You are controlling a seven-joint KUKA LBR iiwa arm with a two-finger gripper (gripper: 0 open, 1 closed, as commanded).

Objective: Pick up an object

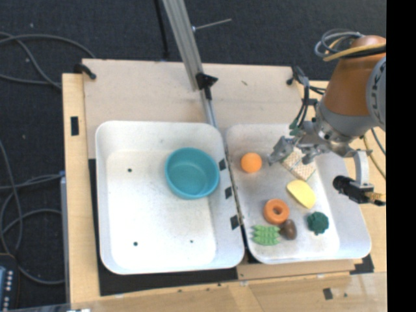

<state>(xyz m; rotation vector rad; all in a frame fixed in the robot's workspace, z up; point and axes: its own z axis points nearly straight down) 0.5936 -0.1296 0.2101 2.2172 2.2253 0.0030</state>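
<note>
My gripper (294, 152) hangs over the upper part of the right bin (344, 242), above a pale speckled block (301, 168) that lies just below it. To its left lies an orange ball (251, 163). Below the block rests a yellow wedge-shaped piece (301, 193). Lower down sit an orange ring (277, 210), a brown lump (288, 229), a light green ridged toy (264, 234) and a dark green toy (318, 222). I see nothing held between the fingers.
The left bin (130, 239) holds a teal bowl (192, 173). A slanted metal pole (188, 44) rises from the back of the bench between the bins. Cables trail on the dark floor at left.
</note>
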